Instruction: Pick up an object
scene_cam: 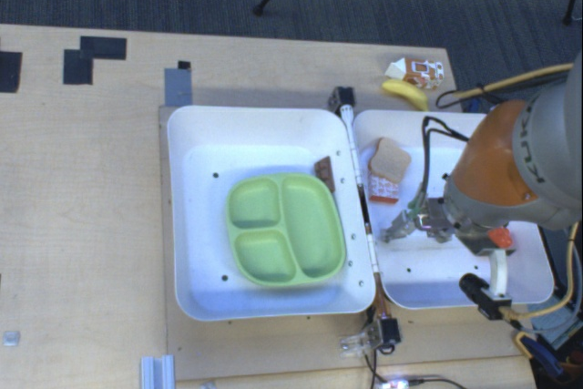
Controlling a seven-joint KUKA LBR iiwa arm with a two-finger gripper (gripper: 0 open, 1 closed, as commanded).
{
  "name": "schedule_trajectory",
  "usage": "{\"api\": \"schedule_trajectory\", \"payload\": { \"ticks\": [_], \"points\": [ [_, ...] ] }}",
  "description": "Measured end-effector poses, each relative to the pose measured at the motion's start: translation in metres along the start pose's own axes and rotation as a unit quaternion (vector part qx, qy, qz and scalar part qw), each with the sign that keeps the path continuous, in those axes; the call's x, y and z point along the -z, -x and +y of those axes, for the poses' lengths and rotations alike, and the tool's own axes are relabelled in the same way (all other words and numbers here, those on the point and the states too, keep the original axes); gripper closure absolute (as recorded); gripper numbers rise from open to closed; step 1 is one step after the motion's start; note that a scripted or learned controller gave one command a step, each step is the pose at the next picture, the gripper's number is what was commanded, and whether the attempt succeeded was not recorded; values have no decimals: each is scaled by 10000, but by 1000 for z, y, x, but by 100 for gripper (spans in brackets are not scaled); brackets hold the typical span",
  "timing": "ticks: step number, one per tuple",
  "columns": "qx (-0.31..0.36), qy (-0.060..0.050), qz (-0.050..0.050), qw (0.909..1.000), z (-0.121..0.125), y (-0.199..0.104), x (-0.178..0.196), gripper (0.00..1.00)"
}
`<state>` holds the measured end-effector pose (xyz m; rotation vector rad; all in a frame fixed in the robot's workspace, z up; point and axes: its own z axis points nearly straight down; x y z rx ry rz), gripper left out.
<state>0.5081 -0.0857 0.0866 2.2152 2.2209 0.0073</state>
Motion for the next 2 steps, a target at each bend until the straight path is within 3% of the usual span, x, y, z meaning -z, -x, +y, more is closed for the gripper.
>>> {"api": "schedule_trajectory", "payload": {
  "ticks": [1, 2],
  "points": [
    [9, 28, -2, 10000, 2, 0, 12, 100],
    [8, 28, -2, 10000, 2, 0, 11, 0]
  ]
}}
